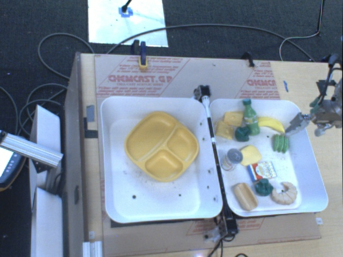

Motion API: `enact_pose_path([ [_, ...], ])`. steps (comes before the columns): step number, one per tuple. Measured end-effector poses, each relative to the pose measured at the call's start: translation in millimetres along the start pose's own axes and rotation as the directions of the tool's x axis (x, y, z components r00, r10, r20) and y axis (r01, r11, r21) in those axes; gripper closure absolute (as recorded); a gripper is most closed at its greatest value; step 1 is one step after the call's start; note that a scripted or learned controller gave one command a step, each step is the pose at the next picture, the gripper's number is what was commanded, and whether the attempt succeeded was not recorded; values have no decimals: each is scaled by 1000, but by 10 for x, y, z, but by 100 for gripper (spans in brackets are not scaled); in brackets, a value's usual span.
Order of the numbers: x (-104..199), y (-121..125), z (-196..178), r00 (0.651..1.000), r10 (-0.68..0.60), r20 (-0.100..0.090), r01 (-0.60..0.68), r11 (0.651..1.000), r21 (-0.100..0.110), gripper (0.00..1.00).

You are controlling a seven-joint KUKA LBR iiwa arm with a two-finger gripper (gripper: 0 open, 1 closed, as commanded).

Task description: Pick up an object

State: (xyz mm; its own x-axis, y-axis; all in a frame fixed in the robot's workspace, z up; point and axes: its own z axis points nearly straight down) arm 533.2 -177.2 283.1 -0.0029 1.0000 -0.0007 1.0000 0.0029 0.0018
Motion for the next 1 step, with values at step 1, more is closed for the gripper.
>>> enact_pose_path([
  [1,494,22,1248,1000,0,-1,0,1000,3,0],
])
